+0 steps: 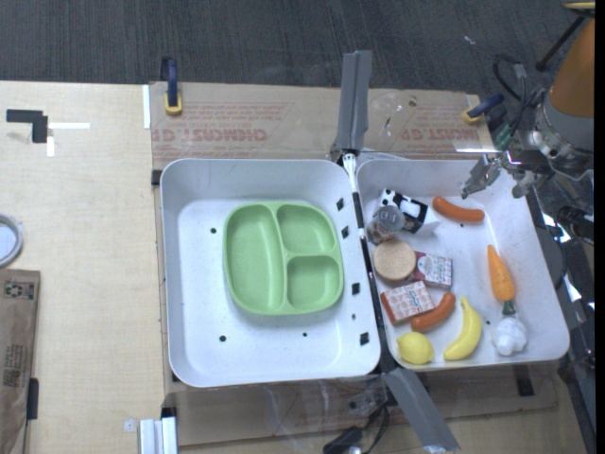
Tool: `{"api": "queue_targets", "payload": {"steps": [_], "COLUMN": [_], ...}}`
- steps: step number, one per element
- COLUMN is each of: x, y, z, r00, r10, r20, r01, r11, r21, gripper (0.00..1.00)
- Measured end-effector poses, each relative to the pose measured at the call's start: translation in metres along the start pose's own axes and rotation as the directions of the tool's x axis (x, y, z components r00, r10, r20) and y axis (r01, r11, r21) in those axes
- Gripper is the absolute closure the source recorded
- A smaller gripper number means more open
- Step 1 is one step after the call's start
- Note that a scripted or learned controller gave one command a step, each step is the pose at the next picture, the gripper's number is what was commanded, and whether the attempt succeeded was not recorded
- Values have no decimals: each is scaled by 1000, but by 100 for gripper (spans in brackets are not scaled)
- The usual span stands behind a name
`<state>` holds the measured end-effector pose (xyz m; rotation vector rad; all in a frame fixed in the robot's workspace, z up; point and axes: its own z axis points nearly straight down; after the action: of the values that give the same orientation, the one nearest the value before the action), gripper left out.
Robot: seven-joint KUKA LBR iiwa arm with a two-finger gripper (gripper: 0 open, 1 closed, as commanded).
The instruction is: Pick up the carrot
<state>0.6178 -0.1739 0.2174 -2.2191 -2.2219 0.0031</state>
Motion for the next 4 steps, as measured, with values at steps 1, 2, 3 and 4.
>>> {"api": "queue_targets", "payload": {"steps": [1,2,3,4], "x": [-34,-37,-37,-41], "y": [-42,-42,-96,-97], "z": [116,122,125,117], "r00": [1000,998,999,998], "r10": [-27,61,49,55], "r20": [-1,-13,-12,-5], "r01": [27,-61,-49,-55], "r11": [1000,998,999,998], "r21": [-3,-10,-2,-2], "gripper": [0,0,0,100]}}
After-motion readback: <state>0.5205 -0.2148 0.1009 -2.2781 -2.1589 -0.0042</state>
